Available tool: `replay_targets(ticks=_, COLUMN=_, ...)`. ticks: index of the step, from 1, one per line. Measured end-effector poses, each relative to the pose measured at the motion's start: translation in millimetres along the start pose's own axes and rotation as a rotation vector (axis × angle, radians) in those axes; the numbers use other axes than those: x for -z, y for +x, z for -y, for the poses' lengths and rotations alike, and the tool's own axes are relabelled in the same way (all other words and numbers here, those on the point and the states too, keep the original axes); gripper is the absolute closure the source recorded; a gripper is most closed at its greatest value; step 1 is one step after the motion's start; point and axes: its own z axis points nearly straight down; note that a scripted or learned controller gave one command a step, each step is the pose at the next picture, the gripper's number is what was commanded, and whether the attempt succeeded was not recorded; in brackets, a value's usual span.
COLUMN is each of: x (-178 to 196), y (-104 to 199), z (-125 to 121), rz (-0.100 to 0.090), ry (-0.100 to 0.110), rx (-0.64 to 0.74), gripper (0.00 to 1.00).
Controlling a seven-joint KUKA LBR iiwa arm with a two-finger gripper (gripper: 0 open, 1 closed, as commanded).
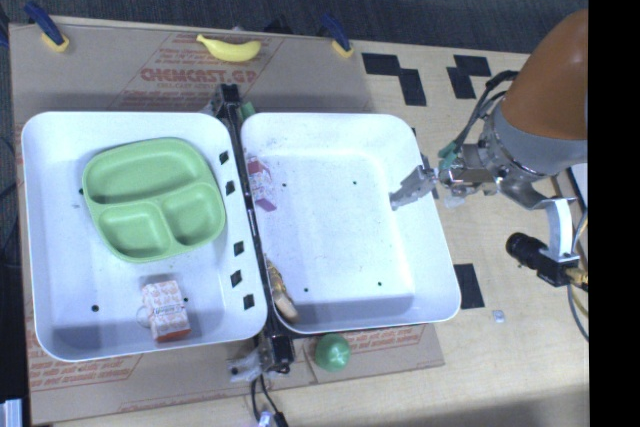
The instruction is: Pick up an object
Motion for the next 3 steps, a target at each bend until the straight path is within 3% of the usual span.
replay_targets(ticks=3, x=0.0, y=0.0, z=0.0, rz=0.000, ry=0.000, rx=0.000, gripper=0.00)
